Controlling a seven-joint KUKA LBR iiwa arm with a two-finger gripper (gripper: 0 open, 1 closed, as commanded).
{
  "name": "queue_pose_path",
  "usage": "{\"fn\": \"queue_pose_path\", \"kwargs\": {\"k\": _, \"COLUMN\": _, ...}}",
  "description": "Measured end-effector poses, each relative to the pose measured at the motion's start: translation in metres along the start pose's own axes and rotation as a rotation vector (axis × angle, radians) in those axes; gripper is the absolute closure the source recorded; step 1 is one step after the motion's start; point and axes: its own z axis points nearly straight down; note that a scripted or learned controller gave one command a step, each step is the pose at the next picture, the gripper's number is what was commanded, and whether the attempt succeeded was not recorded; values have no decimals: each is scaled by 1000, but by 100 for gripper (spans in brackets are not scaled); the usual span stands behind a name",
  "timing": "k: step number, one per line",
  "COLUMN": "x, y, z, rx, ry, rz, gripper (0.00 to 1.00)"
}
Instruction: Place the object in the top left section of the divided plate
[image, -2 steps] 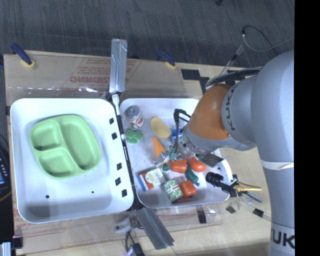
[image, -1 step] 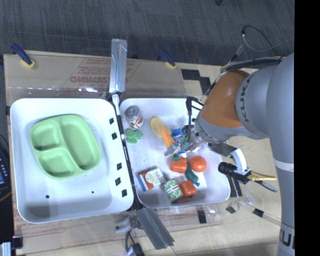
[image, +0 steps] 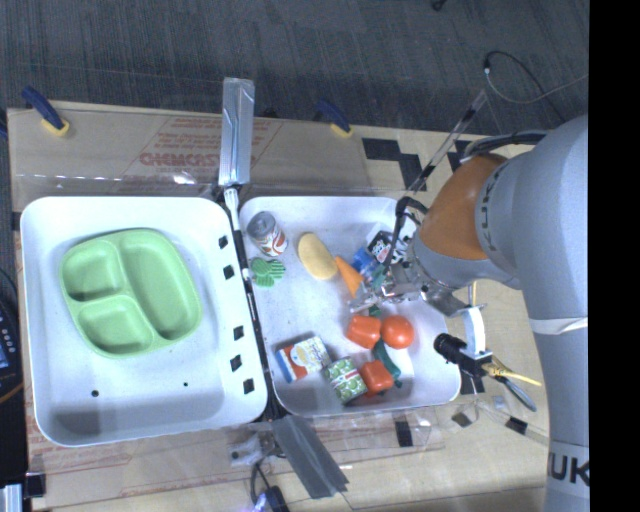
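My gripper (image: 378, 290) stood over the right bin (image: 440, 385), right of the frame's centre, low among the clutter there. Whether my jaws were wide or narrow I could not tell; the metal blurred into the items beneath, and nothing could be confirmed held.

The divided plate (image: 128, 290), green, lay in the left bin (image: 120, 410), left of centre. Its top left section (image: 88, 270) held nothing. All candidate objects were in the right bin: a small can (image: 264, 232) at its upper left corner, a green toy (image: 267, 270) just below the can, a yellow piece (image: 318, 256), an orange carrot-like piece (image: 347, 274) beside it, two red-orange round items (image: 380, 331) just below my gripper, a small carton (image: 303, 357) and a green-patterned packet (image: 344, 378) near the lower edge.

Judgement: the step in hand was the pick; transfer had not begun. The item most likely addressed was the carrot-like piece or whatever lay immediately beneath my gripper; I could not fix which. The next move would call for a secure close on one object, a clean lift clear of its neighbours, then travel left across the divider between the bins to the plate's upper left section.

Writing: faint red print showed on the board above the left bin, not legible with confidence. The labels on can and carton were too small to read.
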Motion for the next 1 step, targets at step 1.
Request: {"fn": "queue_pose_path", "kwargs": {"k": 1, "x": 4, "y": -65, "z": 2, "rx": 3, "ry": 0, "rz": 274, "gripper": 100}}
